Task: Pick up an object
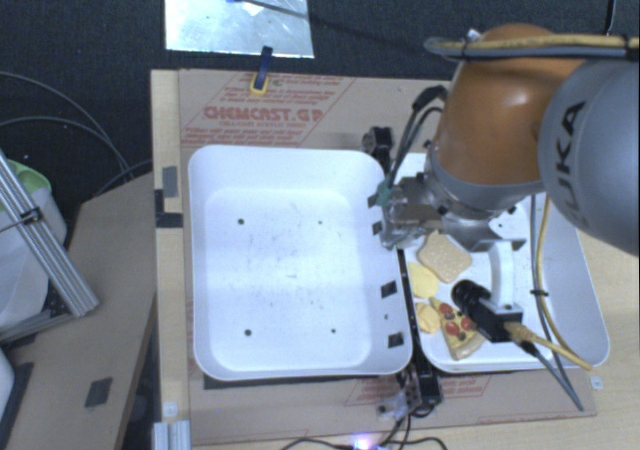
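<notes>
Four-ish toy food bits (432, 318) in the right bin (588, 338), tan cracker (443, 258) just down-right of the end effector (405, 213). Can't tell if it's spread or pressed together.

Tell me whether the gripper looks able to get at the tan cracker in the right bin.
Probably yes: the gripper hangs over the right bin, close beside the tan cracker, whose top lies uncovered.

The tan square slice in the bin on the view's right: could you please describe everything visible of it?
The tan square slice looks like a matte, pale beige toy cracker with rounded corners. It lies flat, turned slightly, in the shallow white bin, near its inner wall. A flat yellow piece meets its lower left edge.
</notes>
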`<move>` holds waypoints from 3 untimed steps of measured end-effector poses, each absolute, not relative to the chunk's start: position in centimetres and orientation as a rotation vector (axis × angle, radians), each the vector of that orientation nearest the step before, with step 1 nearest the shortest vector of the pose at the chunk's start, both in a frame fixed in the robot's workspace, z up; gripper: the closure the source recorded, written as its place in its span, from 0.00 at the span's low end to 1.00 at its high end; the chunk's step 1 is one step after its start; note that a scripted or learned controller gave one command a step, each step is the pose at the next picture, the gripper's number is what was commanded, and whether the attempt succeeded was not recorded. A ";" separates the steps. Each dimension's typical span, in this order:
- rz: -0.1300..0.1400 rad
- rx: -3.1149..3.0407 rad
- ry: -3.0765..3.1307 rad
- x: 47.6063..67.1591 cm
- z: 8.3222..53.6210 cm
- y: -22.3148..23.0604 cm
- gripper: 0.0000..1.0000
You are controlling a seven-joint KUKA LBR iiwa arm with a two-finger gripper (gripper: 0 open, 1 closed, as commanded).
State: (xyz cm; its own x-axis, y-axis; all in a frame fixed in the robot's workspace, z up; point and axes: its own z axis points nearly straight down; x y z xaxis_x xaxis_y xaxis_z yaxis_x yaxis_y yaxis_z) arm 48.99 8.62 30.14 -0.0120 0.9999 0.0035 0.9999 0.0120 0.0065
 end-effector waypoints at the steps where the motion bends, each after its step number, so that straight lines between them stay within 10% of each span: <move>1: 0.025 2.214 2.206 52.2 45.1 2.8 1.00; 2: -0.008 2.229 2.217 54.0 34.3 -3.5 1.00; 3: -0.004 2.218 2.231 51.0 28.6 0.3 1.00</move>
State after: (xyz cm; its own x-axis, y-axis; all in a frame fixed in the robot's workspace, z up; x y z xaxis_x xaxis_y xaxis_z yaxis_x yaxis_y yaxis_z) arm 51.02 0.34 28.58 -0.0057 1.0000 0.0016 1.0000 0.0057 -0.0049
